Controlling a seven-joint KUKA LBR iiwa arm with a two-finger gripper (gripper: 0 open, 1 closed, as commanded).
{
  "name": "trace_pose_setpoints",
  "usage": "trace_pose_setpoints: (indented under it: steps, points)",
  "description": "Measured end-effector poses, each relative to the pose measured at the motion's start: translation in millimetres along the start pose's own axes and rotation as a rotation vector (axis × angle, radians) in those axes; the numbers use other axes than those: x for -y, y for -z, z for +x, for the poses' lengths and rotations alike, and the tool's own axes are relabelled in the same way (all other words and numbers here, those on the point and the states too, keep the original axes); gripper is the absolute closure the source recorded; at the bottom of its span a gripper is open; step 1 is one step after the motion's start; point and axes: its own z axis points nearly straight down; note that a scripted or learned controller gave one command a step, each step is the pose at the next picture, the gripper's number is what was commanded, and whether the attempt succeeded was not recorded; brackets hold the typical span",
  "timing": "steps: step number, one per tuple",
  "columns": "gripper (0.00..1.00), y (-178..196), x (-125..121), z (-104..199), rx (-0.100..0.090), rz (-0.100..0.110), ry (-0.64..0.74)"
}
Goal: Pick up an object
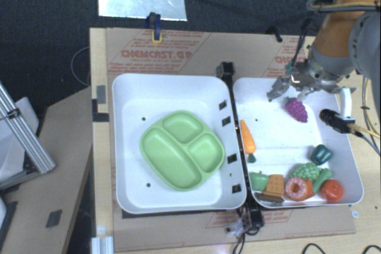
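Camera view showed our pincer spread wide, nothing held, just above the purple grape bunch, which we judged light, bumpy plastic, best pinched across its middle

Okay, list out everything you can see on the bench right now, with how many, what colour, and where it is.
Bins: two, white, side by side on the bench.
Divided plate: one, light green, in the left bin.
Toy grapes: one bunch, purple, top of the right bin.
Toy carrot: one, orange, right bin by the divider.
Toy donut: one, pink, right bin's near edge.
Toy tomato: one, red, right bin's near right corner.
Toy broccoli: one, green, behind the donut.
Clamp: one, blue and yellow, far bench edge.
Tool: one, grey, open, just above the grapes.
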Motion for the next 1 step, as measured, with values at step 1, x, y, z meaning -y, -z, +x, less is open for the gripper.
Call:
trace_pose_setpoints:
  steps: [1]
  points:
    - [0.00, -41.4, -3.3, -0.2, 0.000, 0.000, 0.001]
